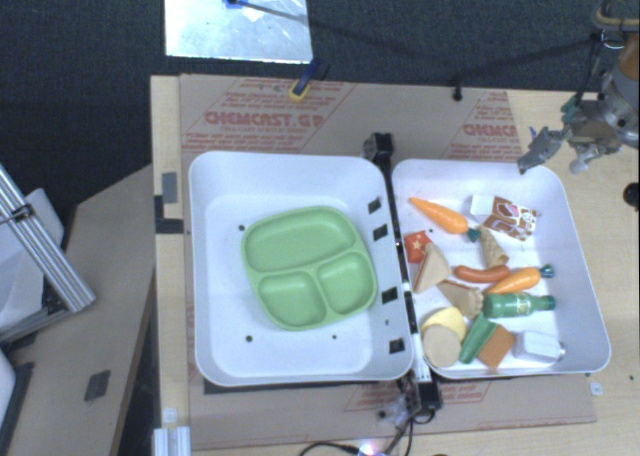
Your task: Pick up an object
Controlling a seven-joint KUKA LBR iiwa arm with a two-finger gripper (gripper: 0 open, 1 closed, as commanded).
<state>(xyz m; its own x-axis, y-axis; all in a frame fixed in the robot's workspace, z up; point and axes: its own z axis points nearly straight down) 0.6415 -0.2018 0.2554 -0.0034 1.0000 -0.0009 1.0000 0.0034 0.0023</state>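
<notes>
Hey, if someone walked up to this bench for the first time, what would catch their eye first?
Probably the green divided plate, alone in the left bin. Next, the heap of toy food crowding the right bin: a carrot near the top, a green bottle lower down. The claw hovers by that bin's top right corner.

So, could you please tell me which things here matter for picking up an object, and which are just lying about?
For the job:
end effector, above the right bin's far edge
right bin
carrot
green bottle
sausage

Lying about:
green divided plate
left bin
foil sheet
</notes>
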